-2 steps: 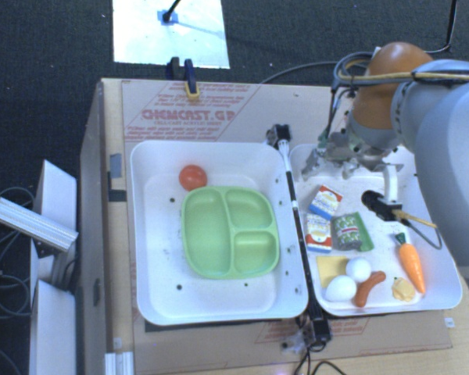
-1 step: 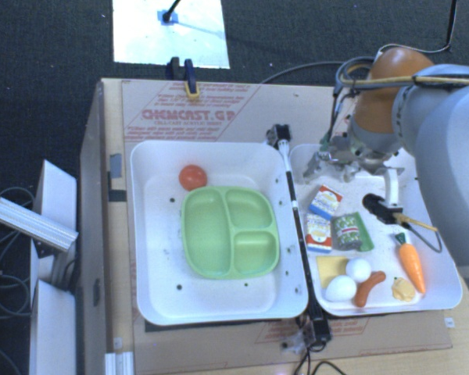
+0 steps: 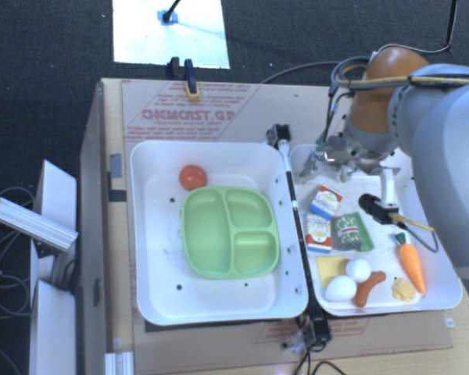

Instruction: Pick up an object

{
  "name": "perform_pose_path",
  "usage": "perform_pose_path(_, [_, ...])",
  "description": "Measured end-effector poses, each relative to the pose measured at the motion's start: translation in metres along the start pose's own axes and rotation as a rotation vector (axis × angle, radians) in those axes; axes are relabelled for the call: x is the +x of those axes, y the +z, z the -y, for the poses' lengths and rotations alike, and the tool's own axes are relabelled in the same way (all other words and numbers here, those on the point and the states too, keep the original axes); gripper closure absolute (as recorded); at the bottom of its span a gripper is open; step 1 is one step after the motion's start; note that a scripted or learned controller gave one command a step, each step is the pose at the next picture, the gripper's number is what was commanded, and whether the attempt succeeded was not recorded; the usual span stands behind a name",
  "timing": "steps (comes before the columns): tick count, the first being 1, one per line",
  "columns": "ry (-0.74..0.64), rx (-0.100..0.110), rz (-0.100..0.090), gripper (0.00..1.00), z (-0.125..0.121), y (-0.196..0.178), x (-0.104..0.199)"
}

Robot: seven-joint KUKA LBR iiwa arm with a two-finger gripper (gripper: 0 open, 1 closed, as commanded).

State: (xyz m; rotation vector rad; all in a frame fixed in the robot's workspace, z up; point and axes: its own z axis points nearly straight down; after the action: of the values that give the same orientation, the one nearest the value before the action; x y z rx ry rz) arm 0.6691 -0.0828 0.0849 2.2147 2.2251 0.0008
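Observation:
My gripper (image 3: 328, 165) hangs over the far end of the right bin (image 3: 447, 286), just above and behind a small blue-and-white carton (image 3: 326, 201). Nothing shows in it. Below the carton lie a red-and-white carton (image 3: 318, 233) and a green packet (image 3: 352, 231). Nearer the front are a yellow cheese slice (image 3: 331, 267), two white eggs (image 3: 358, 269) (image 3: 341, 288), a sausage (image 3: 369, 287), a carrot (image 3: 411, 266) and a small yellow piece (image 3: 404, 289).
The left bin (image 3: 141, 233) holds a green compartment plate (image 3: 230, 231) and a red tomato (image 3: 192, 176) at its far side. A black rod (image 3: 291, 190) runs along the wall between the bins. The grey arm (image 3: 438, 123) covers the right bin's far right corner.

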Motion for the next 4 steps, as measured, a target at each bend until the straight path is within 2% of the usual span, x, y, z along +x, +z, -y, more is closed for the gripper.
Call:
perform_pose_path(1, [-0.002,-0.003,0.001,1.00,-0.001,-0.011,0.000])
perform_pose_path(2, [-0.002,-0.003,0.001,0.00,-0.001,-0.011,0.000])
perform_pose_path(3, [0.000,0.000,0.000,0.00,0.000,0.000,-0.001])
perform_pose_path(4, [-0.002,-0.003,0.001,1.00,-0.001,-0.011,-0.001])
